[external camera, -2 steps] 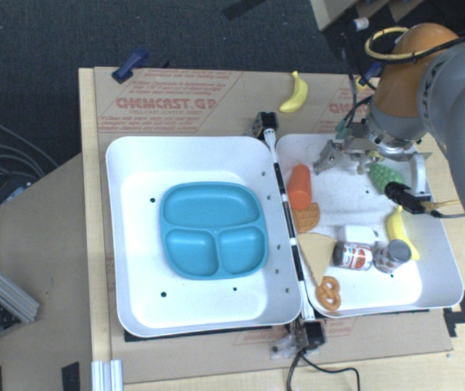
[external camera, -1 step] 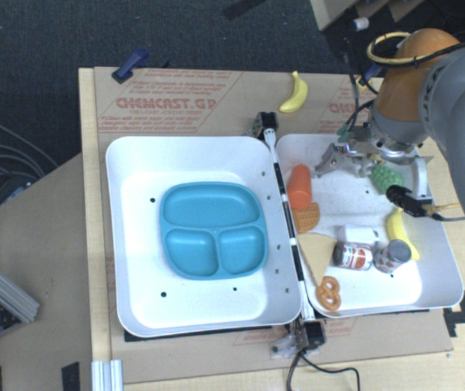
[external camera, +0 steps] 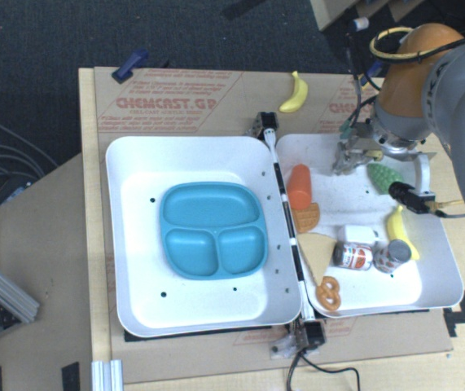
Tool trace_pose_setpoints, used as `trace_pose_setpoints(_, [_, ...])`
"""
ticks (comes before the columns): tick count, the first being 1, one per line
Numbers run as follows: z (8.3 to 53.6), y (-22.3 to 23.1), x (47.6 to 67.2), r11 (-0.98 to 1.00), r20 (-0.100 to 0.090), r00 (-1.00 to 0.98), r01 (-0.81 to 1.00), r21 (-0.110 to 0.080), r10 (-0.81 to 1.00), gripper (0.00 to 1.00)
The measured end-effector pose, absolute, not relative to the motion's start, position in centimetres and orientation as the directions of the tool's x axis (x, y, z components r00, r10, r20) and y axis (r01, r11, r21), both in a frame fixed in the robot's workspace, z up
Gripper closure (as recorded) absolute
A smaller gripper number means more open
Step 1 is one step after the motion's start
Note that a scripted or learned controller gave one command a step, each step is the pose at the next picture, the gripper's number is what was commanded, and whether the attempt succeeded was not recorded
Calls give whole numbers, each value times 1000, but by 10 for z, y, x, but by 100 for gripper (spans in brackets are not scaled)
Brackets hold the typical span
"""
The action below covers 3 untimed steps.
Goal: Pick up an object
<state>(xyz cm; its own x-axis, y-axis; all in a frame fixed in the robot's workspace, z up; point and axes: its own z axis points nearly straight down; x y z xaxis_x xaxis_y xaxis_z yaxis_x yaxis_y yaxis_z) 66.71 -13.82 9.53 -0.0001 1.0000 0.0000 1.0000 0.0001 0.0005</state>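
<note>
Roughly at 12 o'clock in the right bin [external camera: 440, 287], the gripper [external camera: 348, 160] hangs low over the white floor under the grey arm [external camera: 448, 80]; whether its jaws are apart or together cannot be told from this angle. Nearest to it, just toward 3 o'clock, lies a green bumpy object [external camera: 382, 173], its long axis running from about 10 to 4 o'clock, partly covered by the wrist. An orange cylinder [external camera: 299, 186] lies at the bin's 10 o'clock against the left wall, smooth and blunt-ended, its long axis running 12 to 6. Touching its lower end is one tan flat piece [external camera: 308, 216]. At 3 o'clock one yellow banana [external camera: 397, 225] points from 12 to 5. Toward 6 o'clock a small red-labelled bottle [external camera: 353, 257] lies on its side, axis 9 to 3, touching one grey can [external camera: 393, 254]. One pretzel [external camera: 328, 292] sits at 7 o'clock. A second banana [external camera: 294, 94] rests on the bench outside, beyond the bins at 12 o'clock. One blue three-compartment plate [external camera: 213, 228] lies centred in the left bin [external camera: 126, 218].
</note>
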Motion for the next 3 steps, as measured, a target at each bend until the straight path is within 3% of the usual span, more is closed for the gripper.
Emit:
trace_pose_setpoints(1, [95, -138, 667, 0, 0, 0, 1000, 0, 1000, 0])
trace_pose_setpoints(2, [105, -138, 668, 0, 0, 0, 1000, 3, 1000, 100])
trace_pose_setpoints(3, [105, -138, 668, 0, 0, 0, 1000, 2, 1000, 0])
